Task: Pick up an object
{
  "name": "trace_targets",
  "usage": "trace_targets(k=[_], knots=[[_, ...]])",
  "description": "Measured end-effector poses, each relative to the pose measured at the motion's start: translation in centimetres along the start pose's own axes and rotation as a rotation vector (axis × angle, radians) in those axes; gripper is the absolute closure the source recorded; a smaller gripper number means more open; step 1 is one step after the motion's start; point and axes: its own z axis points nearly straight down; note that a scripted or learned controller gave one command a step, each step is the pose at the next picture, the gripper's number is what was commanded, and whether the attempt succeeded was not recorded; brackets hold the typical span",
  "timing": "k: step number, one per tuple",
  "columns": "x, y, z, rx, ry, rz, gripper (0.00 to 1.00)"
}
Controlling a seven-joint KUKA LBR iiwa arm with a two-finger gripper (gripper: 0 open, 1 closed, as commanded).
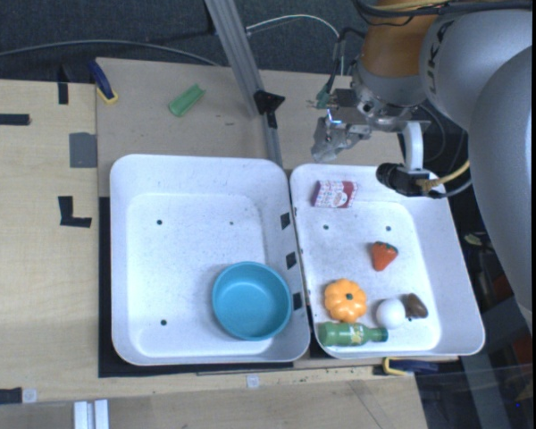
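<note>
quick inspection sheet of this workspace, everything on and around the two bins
surface: wooden bench bearing left bin and right bin, side by side
job's things: right bin holds red-white carton, red pepper, orange pumpkin, white ball, brown piece, green bottle; left bin holds blue bowl
clutter: green block on bench
grippers: gripper above the right bin's far edge, holding nothing
cables: thin cable near wrist
surroundings: grey pole, black tape marks

Right bin (429, 239) centre open; toys crowd its near edge
</note>
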Motion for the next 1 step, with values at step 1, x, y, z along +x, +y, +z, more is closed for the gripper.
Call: trace_targets(k=[1], knots=[[5.10, 1.06, 1.41, 0.001, -0.001, 0.001, 1.00]])
